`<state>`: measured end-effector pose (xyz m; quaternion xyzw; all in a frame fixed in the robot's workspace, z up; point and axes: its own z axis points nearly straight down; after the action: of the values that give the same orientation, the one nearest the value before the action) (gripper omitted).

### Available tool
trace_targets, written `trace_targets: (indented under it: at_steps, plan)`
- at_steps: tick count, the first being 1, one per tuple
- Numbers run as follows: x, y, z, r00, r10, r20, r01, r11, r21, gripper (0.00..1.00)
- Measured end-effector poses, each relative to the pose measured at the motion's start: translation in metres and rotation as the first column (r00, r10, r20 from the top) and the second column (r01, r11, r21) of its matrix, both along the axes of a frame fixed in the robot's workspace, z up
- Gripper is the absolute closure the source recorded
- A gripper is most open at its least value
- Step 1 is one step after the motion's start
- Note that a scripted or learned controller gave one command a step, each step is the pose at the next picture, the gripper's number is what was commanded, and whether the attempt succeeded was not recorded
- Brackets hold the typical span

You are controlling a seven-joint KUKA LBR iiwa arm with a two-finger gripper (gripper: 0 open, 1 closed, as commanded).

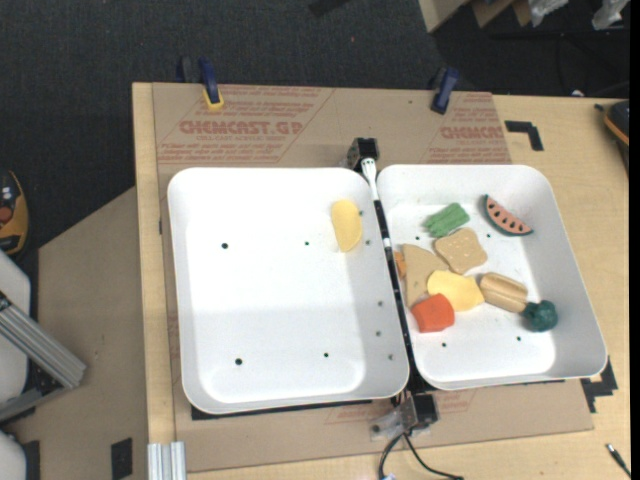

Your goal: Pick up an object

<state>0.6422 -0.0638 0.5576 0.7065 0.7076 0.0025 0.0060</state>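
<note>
A pale yellow oblong toy piece (pixel 346 225) lies alone in the left shallow white bin (pixel 270 358), near its right wall (the claw's state cannot be told). The right white bin (pixel 565 348) holds clustered toy foods.

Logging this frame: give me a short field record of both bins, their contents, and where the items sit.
left bin: one pale yellow piece, near its right wall
right bin: seven toy food items, clustered mid-bin
green piece: upper middle
watermelon slice: upper right
toast slice: below the green piece
yellow wedge: centre, touching the red piece
bread roll: right of the wedge
dark green item: far right
tan piece: by the left wall
</note>
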Motion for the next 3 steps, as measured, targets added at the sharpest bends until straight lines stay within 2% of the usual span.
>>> trace_targets:
  at_steps: [1,2,3]
  plan:
    - [0.025,0.072,-0.124,1.0,0.006,-0.025,-0.006,1.0,0.007,0.0]
    - [0.025,0.067,-0.103,1.0,0.001,-0.006,0.0,1.0,0.004,1.0]
    - [-0.018,0.098,-0.016,1.0,0.003,-0.001,-0.003,1.0,0.006,1.0]
